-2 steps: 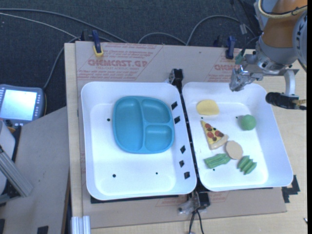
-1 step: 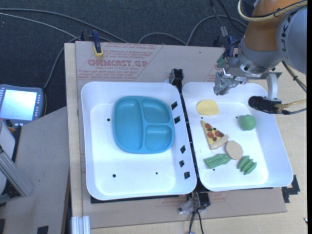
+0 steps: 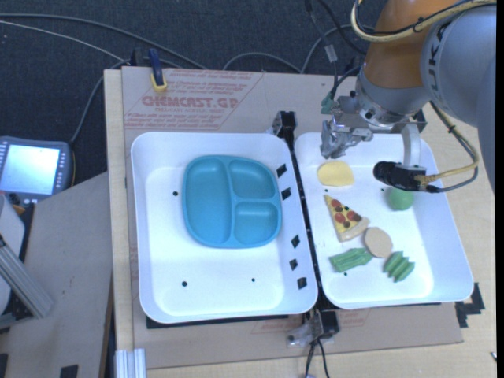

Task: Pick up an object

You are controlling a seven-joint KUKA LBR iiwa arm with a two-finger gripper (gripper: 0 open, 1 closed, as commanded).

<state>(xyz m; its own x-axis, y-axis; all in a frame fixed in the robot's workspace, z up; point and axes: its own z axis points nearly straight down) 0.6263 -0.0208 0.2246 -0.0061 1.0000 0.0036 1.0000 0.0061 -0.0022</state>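
the left bin (image 3: pixel 157 235) holds a blue tray (image 3: pixel 232 201); the right bin (image 3: pixel 441 235) holds the toy food. the gripper (image 3: pixel 337 142) hangs near the right bin's far-left corner, nothing between its fingers; how wide they stand i cannot tell. the yellow piece (image 3: pixel 336 173) lies just below it, nearer the camera, long axis left to right.

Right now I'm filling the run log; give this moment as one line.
phase: approach | end effector: above yellow piece, right bin | held: nothing seen | blue tray: left bin
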